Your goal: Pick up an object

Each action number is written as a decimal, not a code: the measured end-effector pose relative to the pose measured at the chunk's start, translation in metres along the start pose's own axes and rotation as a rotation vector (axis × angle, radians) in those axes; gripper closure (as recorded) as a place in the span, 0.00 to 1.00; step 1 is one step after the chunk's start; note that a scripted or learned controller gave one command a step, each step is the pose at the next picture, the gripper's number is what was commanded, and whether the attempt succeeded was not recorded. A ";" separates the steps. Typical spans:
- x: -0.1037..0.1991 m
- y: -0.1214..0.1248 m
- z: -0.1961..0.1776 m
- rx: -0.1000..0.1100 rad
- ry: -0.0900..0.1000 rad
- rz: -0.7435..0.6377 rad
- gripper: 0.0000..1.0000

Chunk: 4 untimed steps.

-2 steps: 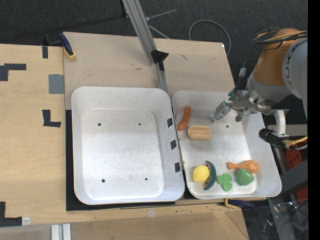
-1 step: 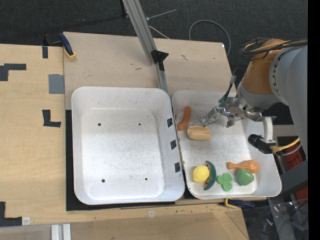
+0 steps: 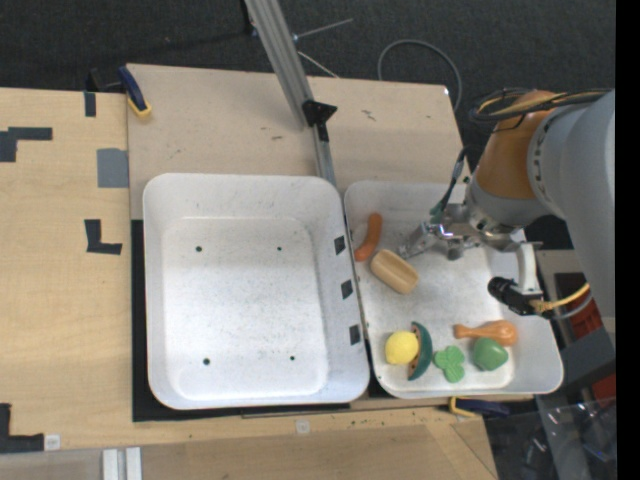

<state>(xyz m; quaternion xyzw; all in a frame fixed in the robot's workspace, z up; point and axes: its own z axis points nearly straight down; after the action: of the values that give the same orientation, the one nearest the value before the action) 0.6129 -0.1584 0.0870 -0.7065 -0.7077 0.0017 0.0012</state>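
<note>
My gripper (image 3: 430, 246) hangs over the right bin (image 3: 540, 373), in its upper middle part, open with nothing between its fingers. A tan bread-like block (image 3: 393, 271) lies just to the lower left of it, close to the left fingertip. Farther left, an orange sausage (image 3: 368, 236) lies against the bin's left wall. Along the bin's near side sit a yellow lemon (image 3: 402, 348), a dark green curved piece (image 3: 422, 351), a small green leafy piece (image 3: 452, 362), a green pepper (image 3: 489, 354) and an orange drumstick-shaped piece (image 3: 485, 332).
The left bin (image 3: 160, 268) stands beside the right one, their walls touching in the middle. A metal pole (image 3: 285, 48) slants down from the top to the bins' junction. The grey arm with its orange band (image 3: 505, 158) comes in from the right over the right bin.
</note>
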 end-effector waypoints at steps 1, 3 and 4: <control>0.000 0.000 -0.011 -0.001 0.000 -0.001 1.00; 0.015 0.006 -0.103 -0.008 0.000 -0.001 1.00; 0.016 0.006 -0.119 -0.005 0.001 0.001 1.00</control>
<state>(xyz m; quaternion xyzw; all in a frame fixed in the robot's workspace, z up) 0.6198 -0.1426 0.2055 -0.7068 -0.7075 -0.0002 -0.0003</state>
